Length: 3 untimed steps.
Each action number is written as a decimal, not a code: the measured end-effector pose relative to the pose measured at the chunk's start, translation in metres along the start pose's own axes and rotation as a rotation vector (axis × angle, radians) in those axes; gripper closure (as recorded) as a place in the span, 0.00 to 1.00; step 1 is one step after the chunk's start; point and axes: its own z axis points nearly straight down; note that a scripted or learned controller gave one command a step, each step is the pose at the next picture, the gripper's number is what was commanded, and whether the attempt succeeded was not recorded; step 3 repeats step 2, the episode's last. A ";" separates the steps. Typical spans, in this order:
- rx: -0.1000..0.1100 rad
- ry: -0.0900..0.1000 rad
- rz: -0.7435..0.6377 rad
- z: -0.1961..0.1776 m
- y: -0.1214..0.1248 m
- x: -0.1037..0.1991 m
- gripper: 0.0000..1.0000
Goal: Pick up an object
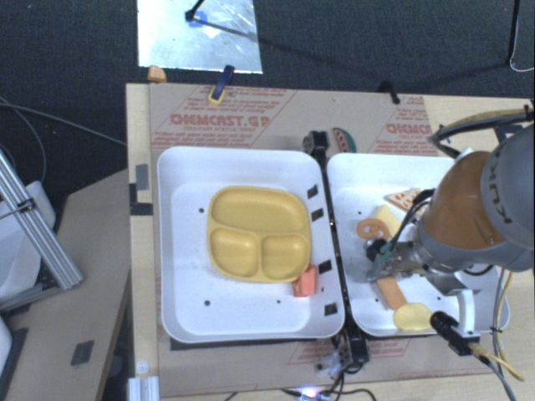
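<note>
We see the arm (481, 211) bent low over the right bin (359, 174), gripper (383, 257) down among the toys; we cannot tell its finger state. A wooden-handled toy (391, 292) lies just below it, near the bin's front wall.

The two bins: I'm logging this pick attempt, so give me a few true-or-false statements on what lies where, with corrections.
1. The yellow divided tray lies in the left bin. True.
2. The orange block sits in the right bin. False: it is in the left bin, at the tray's lower right corner.
3. The gripper is down over the right bin. True.
4. The arm reaches in from the view's left. False: it comes from the right.
5. The blue and yellow tool lies inside a bin. False: it lies on the bench beyond them.
</note>
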 end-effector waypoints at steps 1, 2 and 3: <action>-0.011 -0.001 -0.009 -0.095 0.065 0.040 1.00; 0.001 0.003 -0.008 -0.129 0.007 0.089 1.00; 0.001 0.003 -0.008 -0.129 0.007 0.089 1.00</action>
